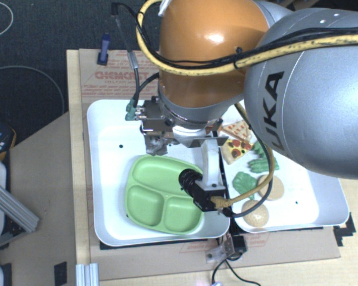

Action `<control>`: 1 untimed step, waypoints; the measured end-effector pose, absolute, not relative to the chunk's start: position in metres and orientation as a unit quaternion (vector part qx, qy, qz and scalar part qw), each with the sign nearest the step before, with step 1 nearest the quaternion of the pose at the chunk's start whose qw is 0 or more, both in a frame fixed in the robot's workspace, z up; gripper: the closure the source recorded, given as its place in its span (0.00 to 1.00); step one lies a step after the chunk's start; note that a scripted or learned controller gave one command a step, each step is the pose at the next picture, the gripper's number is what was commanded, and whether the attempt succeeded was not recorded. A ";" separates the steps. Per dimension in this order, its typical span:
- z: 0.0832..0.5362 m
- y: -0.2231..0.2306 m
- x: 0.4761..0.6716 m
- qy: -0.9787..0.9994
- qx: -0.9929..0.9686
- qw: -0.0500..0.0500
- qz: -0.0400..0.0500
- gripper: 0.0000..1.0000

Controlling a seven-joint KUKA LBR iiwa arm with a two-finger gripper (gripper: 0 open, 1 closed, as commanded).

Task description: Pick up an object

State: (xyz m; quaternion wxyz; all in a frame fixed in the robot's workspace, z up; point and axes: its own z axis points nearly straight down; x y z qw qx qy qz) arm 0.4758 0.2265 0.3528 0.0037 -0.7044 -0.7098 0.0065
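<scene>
Tray: you have a green divided tray [161, 202], near side of the left bin [104, 159].
Feel: likely light, stiff, slick plastic.
Hold: take its rim.
Jaws: hidden under the arm [226, 70]; you cannot tell.

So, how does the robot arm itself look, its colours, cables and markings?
The arm is glossy grey with black KUKA lettering and a rounded orange band. A yellow-and-black cable loops around the orange part, and thinner black wires run near the metal end effector.

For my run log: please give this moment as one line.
arm: over left white bin | gripper: above light green plastic divided tray | toy foods: right bin | grasp: unconfirmed
</scene>
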 end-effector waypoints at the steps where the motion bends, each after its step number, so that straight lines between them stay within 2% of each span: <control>1: 0.253 0.216 0.517 -0.706 -0.708 0.002 0.005 1.00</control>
